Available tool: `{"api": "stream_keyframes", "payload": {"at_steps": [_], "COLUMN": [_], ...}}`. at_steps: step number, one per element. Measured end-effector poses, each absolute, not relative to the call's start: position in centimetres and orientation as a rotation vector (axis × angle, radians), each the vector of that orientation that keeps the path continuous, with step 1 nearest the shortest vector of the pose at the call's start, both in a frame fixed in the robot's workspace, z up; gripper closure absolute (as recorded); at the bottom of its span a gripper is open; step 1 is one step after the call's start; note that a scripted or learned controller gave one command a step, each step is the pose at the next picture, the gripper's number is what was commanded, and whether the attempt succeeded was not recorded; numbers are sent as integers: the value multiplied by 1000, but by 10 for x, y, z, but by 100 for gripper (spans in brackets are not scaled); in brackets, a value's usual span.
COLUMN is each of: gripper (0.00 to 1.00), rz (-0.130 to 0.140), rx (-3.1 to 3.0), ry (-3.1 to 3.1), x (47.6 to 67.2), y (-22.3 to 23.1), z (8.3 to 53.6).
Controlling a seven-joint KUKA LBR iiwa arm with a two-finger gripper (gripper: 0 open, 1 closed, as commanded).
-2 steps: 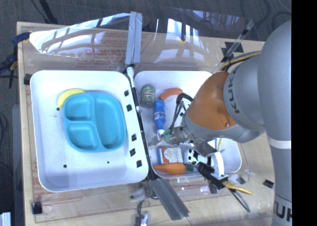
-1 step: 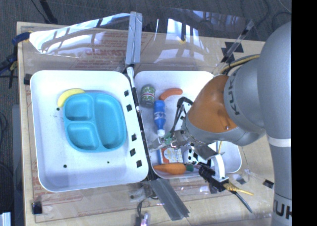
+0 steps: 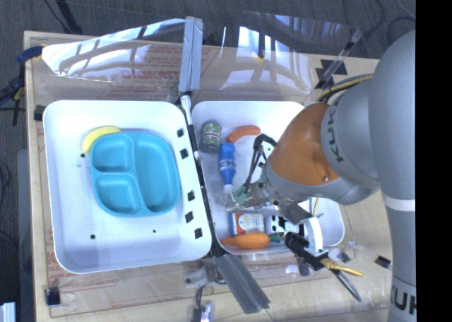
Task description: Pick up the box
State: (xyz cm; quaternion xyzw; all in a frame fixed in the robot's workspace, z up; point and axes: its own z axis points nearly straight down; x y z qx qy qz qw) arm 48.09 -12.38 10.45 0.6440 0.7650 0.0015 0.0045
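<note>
The arm hangs low over the right bin [image 3: 212, 172], its pincer [image 3: 272, 207] down at the near end; whether it is clenched or released, I cannot tell. The box [image 3: 248, 224] lies flat there, just beside a carrot [image 3: 246, 241] at the near wall. This looks like the reach-in step. Next comes a clean grip on the box, then a straight lift.

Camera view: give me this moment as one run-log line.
arm: over right bin | gripper: above box | box: in bin, beside carrot | left bin: blue tray
</note>
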Motion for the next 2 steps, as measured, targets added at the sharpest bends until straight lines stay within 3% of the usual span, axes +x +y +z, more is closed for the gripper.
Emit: {"api": "stream_keyframes", "payload": {"at_steps": [1,2], "gripper": [0,0], "rz": [5,3], "rx": [2017,2110], "ry": [2397,2323], "x": [481,479], "y": [-124,-141], "z": [104,93]}}
